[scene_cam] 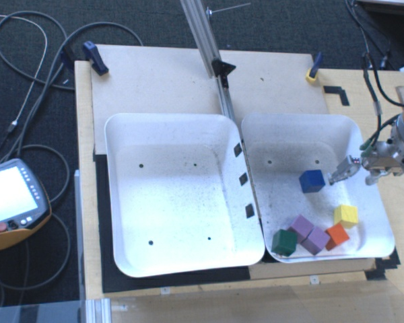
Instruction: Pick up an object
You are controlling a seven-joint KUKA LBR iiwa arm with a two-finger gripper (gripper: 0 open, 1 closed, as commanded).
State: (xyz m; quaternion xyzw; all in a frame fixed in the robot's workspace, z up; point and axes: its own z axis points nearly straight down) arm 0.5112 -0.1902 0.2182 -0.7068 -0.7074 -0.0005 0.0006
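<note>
We see the blue cube in the right bin, apart from the cluster of blocks nearer that bin's front wall. The gripper sits just right of the cube, nothing visibly between its tips; we cannot tell its spread.

White bins — glossy plastic; bench — matt board.

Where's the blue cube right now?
The blue cube sits in the right bin, near its middle, just left of the tool, and apart from the block cluster nearer the front edge.
</note>
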